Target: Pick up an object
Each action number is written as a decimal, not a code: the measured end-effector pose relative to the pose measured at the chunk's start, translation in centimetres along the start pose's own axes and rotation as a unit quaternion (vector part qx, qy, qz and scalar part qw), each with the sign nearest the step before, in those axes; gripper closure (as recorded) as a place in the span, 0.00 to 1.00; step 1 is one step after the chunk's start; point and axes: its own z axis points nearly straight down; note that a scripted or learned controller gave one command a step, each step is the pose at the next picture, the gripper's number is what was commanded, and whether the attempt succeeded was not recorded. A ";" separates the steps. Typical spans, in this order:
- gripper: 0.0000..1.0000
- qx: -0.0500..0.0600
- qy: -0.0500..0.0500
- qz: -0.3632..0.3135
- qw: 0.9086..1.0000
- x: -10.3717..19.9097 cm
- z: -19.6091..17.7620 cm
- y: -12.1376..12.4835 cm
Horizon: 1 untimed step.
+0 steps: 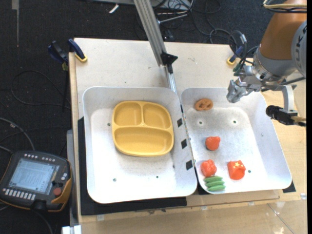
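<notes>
My gripper hangs over the far right corner of the right bin, holding nothing I can see; how wide it stands I cannot tell. Nearest is the brown pretzel by the far edge. Red pieces and green beans lie near the front. Nothing is picked up yet.

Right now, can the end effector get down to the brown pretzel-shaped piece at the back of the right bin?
Probably yes. The end effector hangs over the white right bin, beside the brown pretzel-shaped piece, which lies alone on bare floor near the back wall; the red and green pieces sit nearer the front.
</notes>
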 end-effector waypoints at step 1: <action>1.00 0.004 0.000 0.000 1.000 0.0 1.9 0.0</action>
